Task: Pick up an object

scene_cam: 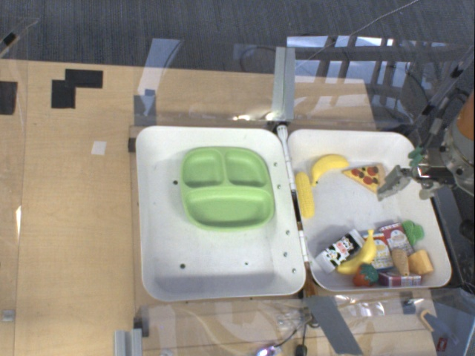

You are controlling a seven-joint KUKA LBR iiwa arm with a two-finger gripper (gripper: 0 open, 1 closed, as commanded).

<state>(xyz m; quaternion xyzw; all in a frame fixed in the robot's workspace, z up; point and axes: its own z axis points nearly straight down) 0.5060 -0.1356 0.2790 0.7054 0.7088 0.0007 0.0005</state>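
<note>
The tool (pixel 395 182) was seen at the right bin's (pixel 326 143) right edge; whether it was spread could not be told. A pizza slice (pixel 366 175) lay just beside it, a banana (pixel 326 167) and corn (pixel 304 194) further left. A green tray (pixel 225 187) sat in the left bin (pixel 159 258).

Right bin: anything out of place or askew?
Nothing spilled or damaged. The toy food in the right bin lies unevenly: most is heaped in the near corner around the milk carton, while the corn cob leans against the divider wall. The green plate sits flat.
</note>
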